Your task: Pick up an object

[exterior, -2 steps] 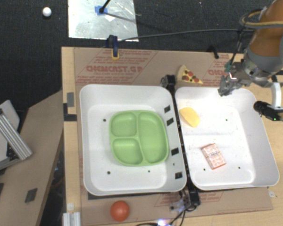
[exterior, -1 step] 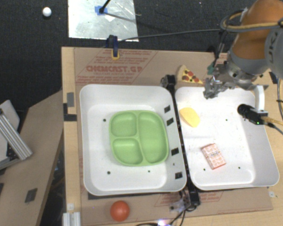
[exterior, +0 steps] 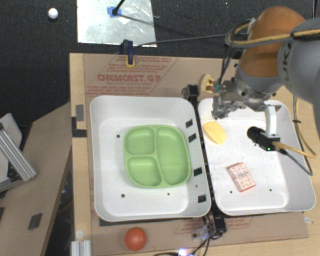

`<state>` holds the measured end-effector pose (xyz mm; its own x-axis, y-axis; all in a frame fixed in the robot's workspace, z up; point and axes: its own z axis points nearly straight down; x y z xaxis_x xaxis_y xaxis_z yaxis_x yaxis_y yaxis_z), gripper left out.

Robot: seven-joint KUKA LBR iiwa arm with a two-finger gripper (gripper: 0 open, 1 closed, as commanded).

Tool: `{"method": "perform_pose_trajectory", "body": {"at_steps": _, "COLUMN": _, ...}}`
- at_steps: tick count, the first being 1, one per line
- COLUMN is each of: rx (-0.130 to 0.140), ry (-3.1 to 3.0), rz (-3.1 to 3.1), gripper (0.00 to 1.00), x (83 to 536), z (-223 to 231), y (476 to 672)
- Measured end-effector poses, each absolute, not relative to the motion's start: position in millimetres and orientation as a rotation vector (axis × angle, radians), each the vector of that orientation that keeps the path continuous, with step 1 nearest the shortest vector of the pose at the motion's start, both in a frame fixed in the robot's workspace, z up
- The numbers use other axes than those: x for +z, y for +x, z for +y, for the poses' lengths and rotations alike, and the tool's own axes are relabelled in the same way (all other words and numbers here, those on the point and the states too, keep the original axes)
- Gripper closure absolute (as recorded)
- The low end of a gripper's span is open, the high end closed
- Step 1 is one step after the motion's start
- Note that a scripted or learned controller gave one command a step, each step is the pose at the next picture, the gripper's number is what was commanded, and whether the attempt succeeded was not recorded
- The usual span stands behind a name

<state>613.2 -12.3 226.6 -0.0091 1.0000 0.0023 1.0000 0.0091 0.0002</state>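
Two shallow white bins sit side by side on a cardboard-covered bench (exterior: 149, 71), left bin (exterior: 109, 188) and right bin (exterior: 280, 193), rims touching along a middle seam with small black clips (exterior: 195, 172) on it. The gripper (exterior: 218, 111) hangs over the far left corner of the right bin, close to the seam; cannot tell whether it is spread or closed, and nothing is seen pinched in it. The grey arm with orange band (exterior: 266, 33) comes in over that bin's far right side. A flat yellow oval piece (exterior: 215, 132) lies on the right bin's floor just below the gripper tip in the view, near the seam wall; contact between the two cannot be told. Bare white floor opens to its near side and toward the bin's middle. A small pink rectangular box (exterior: 241, 176) lies tilted in the near middle of the right bin, well apart from the yellow piece, with bare floor on all sides and the near wall closest. A pale green divided plastic tray (exterior: 157, 156) lies flat in the middle of the left bin, clear of every wall, with the widest bare margin at the far and left sides. An orange-red ball (exterior: 135, 239) rests on the bench outside the bins, just past the left bin's near rim.
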Motion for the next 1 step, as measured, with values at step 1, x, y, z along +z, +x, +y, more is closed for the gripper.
{"method": "perform_pose_trajectory", "body": {"at_steps": 1, "rx": -0.002, "ry": -2.211, "rz": -2.23, "gripper": 1.0, "x": 219.9, "z": 32.4, "y": 600.7}}
